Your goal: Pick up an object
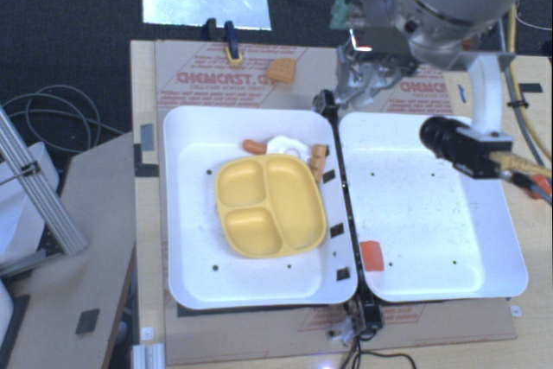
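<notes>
Grey hand (363, 82) above bins' far rim

The bench (147, 212) bears two white bins (186, 212) side by side and a tan block (282, 70).

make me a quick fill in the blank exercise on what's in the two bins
1. The yellow divided plate lies in the ____ bin.
2. The plate has ____ compartments.
3. The small orange-red block lies in the right bin, near its ____ corner.
4. The little orange sausage-shaped piece lies just beyond the plate's ____ edge.

Missing words: left; three; front-left; far
</notes>
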### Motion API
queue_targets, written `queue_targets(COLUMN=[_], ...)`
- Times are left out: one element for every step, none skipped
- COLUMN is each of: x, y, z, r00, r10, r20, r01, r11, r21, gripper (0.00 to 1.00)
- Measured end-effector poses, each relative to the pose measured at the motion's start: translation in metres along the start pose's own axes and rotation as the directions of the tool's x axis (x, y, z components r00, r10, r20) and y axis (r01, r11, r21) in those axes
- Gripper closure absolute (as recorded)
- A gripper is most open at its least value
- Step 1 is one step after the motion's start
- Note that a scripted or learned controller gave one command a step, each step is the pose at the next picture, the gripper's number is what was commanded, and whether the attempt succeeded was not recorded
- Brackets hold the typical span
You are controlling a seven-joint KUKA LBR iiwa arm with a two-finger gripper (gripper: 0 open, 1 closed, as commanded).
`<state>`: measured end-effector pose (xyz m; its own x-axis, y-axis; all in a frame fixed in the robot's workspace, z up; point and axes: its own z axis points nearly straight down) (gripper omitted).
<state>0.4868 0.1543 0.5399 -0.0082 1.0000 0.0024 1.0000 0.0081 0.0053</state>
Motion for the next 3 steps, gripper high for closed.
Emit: queue_targets(x=[0.0, 0.0, 0.0], y=[0.0, 0.0, 0.0], z=[0.0, -0.011, -0.011], r00=[1.0, 1.0, 1.0], r10=[0.0, -0.005, -0.006], r20=[0.0, -0.001, -0.001], r01=[0.0, 0.005, 0.006], r11=[1.0, 1.0, 1.0], r21=[0.001, -0.002, -0.001], gripper=[0.0, 1.0, 0.0])
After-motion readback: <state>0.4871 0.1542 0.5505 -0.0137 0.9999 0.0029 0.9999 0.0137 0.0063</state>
